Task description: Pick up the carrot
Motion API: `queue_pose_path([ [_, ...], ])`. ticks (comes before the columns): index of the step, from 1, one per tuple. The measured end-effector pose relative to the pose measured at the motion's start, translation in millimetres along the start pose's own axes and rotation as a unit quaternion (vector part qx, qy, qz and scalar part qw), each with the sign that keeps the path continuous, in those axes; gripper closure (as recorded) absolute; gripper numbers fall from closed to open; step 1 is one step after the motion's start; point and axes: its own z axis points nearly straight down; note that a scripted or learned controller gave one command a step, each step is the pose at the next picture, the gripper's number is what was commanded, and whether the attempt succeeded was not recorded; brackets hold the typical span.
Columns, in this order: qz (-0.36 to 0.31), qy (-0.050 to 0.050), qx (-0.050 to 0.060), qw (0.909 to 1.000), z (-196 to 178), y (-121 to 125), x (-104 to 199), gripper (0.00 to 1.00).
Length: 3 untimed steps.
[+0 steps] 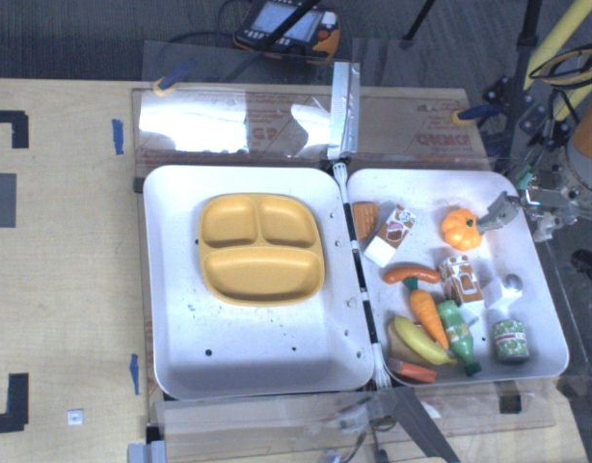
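The gripper (497, 212) hangs over the right bin (539, 347) near its right edge, up toward the far corner, its grey fingers reaching left — whether they are spread or pressed together I cannot tell. Just beside the tip sits a small orange pumpkin (461, 229). The carrot (427, 316) lies well apart from it, toward the bin's near edge, slanted between a yellow banana (417, 341) and a green bottle (458, 334); a red sausage (410, 274) lies just above it. The left bin (171, 355) carries a yellow divided plate (261, 248) at its middle.
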Motion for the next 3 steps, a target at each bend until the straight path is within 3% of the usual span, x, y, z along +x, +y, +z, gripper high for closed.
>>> queue_pose_path([
  [1,-0.046,0.000,0.000,0.9989,103,39,30,0.00],
  [2,-0.045,0.000,-0.002,0.9990,93,39,30,1.00],
  [3,0.008,0.000,-0.001,1.0000,51,26,18,1.00],
])
